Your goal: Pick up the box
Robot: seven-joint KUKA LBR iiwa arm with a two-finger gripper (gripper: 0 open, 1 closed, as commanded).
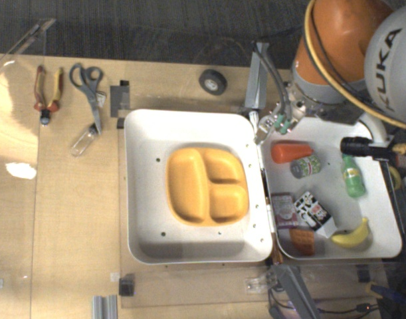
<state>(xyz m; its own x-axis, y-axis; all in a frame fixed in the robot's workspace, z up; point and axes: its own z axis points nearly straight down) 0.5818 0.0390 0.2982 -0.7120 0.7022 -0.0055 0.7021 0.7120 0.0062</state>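
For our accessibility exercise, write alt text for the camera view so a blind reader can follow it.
A grey KUKA arm reaches from the right over two white bins: the right bin holds a small patterned box, banana, green bottle, can and an orange-red item; the left bin holds a yellow divided tray.

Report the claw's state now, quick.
Claw: cannot be told from this view; it sits at the top left corner of the right shallow white bin, nothing seen in it.
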